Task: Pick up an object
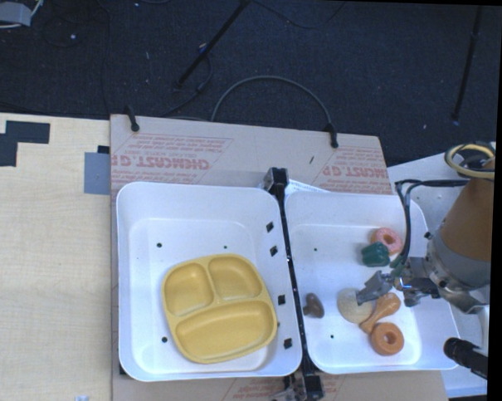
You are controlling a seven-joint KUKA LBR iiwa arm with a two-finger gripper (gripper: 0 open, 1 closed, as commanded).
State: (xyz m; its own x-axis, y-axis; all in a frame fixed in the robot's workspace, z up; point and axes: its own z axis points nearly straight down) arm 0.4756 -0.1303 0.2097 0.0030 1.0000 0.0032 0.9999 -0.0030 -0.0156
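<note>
Well to the far side of our gripper (pixel 380 286), beyond the divider, we are seeing a yellow sectioned tray (pixel 220 309) in the left bin (pixel 133 232), and nearer, a small brown stone-like piece (pixel 314 305). Just under the gripper, whose opening we cannot tell, we are looking at a pale round object (pixel 352 305) touching a tan peg-shaped toy (pixel 381 311), likely light, stiff, slightly slick, best pinched across its narrow neck. Close around we are noting an orange ring (pixel 387 338), a green piece (pixel 376 255) and pink ring (pixel 387 238), with the right bin (pixel 333 232) wall leaving open room toward the divider.
</note>
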